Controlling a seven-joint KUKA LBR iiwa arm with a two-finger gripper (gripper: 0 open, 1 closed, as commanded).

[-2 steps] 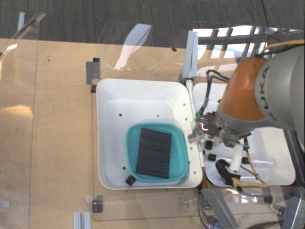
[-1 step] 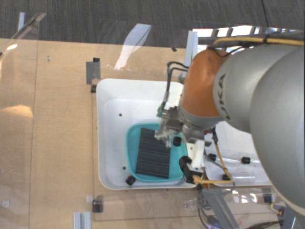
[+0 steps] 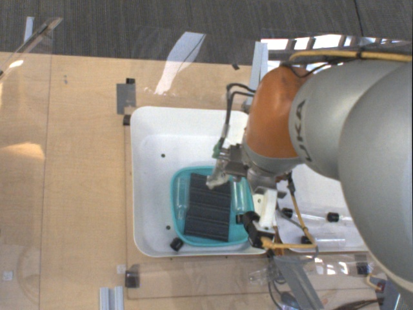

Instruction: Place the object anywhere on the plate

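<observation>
I've got the arm low over the left bin (image 3: 145,173), the end effector (image 3: 248,192) right at the far edge of the teal plate (image 3: 177,199), and I can't tell from here how it stands. The dark ribbed object (image 3: 208,213) lies flat on the plate, so I judge placing is about done; the next move calls for a straight lift. Room is tight by the bin's near wall, open toward its far-left corner.

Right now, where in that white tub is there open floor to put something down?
Bare floor runs along the white bin's left and upper parts, between its walls and the teal plate. The plate's left strip is free beside the dark ribbed object. The right side is crowded by the arm.
</observation>
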